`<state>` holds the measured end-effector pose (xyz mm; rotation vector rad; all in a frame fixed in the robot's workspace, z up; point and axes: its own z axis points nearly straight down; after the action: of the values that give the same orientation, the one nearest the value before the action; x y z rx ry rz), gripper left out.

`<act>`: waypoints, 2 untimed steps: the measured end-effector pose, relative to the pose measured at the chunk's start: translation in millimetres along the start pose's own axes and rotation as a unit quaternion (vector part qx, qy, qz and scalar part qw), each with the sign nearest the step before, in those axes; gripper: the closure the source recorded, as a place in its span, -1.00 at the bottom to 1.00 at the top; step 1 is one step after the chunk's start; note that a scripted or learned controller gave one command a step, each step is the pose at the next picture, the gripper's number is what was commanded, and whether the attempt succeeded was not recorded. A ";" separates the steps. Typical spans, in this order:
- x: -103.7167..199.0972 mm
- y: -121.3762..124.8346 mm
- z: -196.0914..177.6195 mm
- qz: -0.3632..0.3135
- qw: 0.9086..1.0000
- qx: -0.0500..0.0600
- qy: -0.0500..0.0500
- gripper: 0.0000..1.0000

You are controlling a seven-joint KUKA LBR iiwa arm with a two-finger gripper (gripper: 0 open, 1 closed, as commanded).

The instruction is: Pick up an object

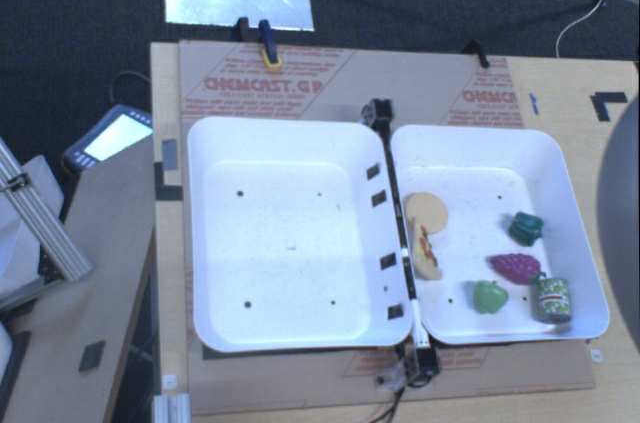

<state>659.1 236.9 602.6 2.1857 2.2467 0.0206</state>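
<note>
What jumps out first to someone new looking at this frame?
The two white bins side by side: the left bin shows bare white floor, while the right bin holds a cluster of small toys. These sit toward its near right: a green pepper, purple grapes, a green apple and a can, with a tan disc by the divider.

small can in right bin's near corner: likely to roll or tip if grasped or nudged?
The can looks upright, so a nudge could tip it, and it would probably roll then, being round. It sits against the right bin corner wall, which may crowd fingers. It looks rigid, likely a light toy.
</note>
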 end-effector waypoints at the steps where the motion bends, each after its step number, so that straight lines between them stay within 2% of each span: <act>1: 0.4 0.1 -11.7 -0.002 1.000 -0.003 0.001 1.00; 2: 1.1 0.3 -23.2 -0.004 1.000 -0.007 0.002 1.00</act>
<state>659.0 237.9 625.8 2.1715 2.2501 0.0412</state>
